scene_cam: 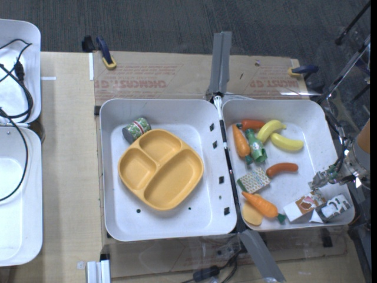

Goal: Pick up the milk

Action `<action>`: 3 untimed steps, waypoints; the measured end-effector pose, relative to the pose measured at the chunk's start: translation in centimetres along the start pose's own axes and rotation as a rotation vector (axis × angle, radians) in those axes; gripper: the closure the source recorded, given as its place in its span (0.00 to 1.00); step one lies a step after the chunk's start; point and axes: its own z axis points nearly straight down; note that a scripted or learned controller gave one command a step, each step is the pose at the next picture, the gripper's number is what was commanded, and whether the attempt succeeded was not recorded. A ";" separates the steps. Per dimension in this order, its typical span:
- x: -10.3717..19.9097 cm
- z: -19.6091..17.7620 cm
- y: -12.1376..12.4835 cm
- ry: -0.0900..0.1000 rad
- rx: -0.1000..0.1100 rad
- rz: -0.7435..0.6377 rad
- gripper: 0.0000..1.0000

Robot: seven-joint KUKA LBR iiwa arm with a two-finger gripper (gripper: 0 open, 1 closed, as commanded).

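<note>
The milk (305, 207) is a white carton with a brown print, lying flat in the front right corner of the right bin (277, 107). A white piece with black marks (334, 207) lies against its right end. My gripper (323, 179) reaches in from the right and hovers low just behind the carton, near the bin's right wall. The grey arm with its orange band (364, 139) rises behind it at the right edge.
The right bin also holds two bananas (280, 135), carrots (261, 204), a green bottle (255, 147), a red sausage (281, 169) and a small checked box (254, 181). In the left bin sit a yellow divided plate (160, 168) and a can (136, 128).
</note>
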 end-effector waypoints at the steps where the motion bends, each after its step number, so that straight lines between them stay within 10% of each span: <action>1: 4.8 -4.6 1.1 0.001 0.003 -0.068 0.00; 2: 4.0 -10.9 7.8 0.000 0.004 -0.028 0.00; 3: -0.3 -2.4 2.8 0.002 0.005 -0.093 0.00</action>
